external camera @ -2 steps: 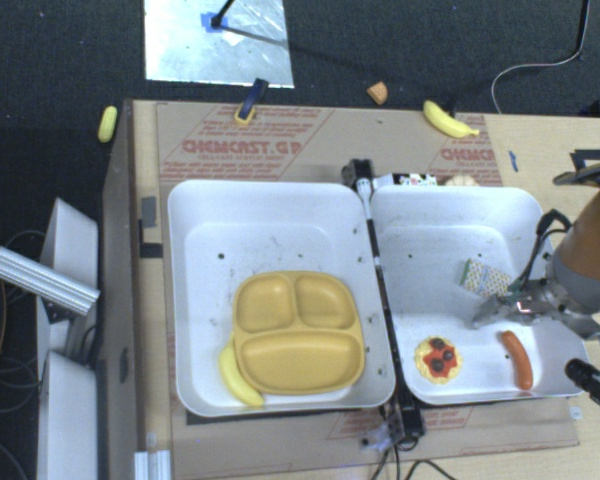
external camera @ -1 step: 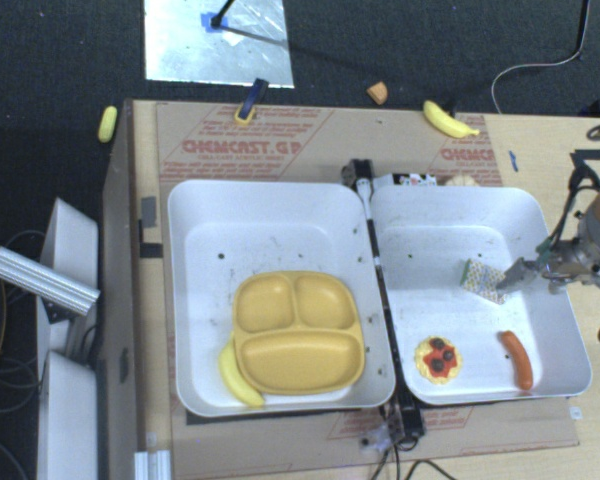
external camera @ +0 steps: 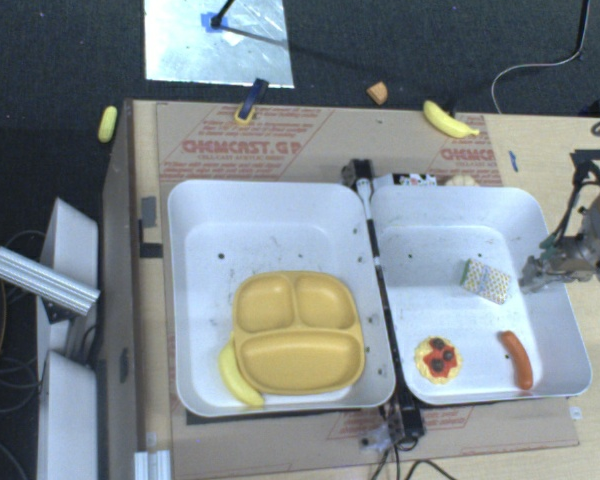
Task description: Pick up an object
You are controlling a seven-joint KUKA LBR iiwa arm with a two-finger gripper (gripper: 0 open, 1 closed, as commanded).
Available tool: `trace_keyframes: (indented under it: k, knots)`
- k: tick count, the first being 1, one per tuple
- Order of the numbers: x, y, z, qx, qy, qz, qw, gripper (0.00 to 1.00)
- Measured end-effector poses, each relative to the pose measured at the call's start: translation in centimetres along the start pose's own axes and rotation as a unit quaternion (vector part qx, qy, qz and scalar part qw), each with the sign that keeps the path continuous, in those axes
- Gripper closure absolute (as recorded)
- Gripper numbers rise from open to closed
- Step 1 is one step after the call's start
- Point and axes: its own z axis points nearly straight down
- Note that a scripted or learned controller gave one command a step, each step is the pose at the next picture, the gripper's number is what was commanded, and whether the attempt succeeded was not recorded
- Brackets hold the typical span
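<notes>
Pizza [external camera: 438, 359], sausage [external camera: 517, 359] and pouch [external camera: 487, 281] all lie loose in right bin [external camera: 450, 223]; end effector [external camera: 536, 273] at its rim, finger state unclear, nothing picked yet.

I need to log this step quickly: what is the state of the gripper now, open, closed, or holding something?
Gripper: cannot be told; it sits at the right rim of the right bin, with nothing seen held.

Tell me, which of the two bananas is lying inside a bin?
The banana tucked against the yellow plate in the left bin. The other banana lies on the cardboard beyond both bins.
</notes>
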Motion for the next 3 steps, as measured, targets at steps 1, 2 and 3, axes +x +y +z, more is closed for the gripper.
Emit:
trace_keyframes:
  k: [1,2,3]
  knots:
    - [0.0,-0.7,-1.0,0.001,0.000,0.002,1.0000,1.00]
    - [0.0,-0.5,-2.7,0.001,0.000,0.001,1.0000,1.00]
    - [0.1,0.9,-2.4,0.001,0.001,0.001,1.0000,1.00]
